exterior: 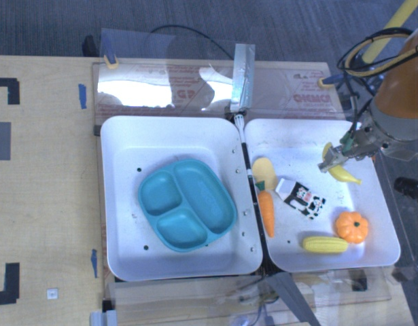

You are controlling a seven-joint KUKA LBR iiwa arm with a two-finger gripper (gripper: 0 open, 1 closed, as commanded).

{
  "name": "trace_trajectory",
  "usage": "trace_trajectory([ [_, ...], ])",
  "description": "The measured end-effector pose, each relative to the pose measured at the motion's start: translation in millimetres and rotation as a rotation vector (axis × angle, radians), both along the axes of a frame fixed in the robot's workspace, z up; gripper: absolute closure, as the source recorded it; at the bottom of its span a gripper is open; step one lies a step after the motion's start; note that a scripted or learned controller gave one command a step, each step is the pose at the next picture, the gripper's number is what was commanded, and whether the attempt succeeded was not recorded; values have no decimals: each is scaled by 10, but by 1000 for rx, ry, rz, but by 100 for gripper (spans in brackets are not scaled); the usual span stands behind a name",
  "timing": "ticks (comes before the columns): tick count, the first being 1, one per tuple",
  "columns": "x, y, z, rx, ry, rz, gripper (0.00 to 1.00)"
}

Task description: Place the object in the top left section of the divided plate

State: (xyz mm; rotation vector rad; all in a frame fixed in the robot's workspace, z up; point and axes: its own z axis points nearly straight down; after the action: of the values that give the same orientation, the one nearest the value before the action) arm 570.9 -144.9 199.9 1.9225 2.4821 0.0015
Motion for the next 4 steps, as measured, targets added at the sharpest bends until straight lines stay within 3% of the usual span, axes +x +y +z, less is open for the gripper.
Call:
trace_trajectory([
  [1, -532, 56, -753, -3, -16, 90, 100],
  [2, -686, 160, -842, -44, -78, 286, 100],
  [3, -741, 270, -932, -24, -56, 300, 0],
  [4, -754, 326, -933, -38, -53, 438, 0],
])
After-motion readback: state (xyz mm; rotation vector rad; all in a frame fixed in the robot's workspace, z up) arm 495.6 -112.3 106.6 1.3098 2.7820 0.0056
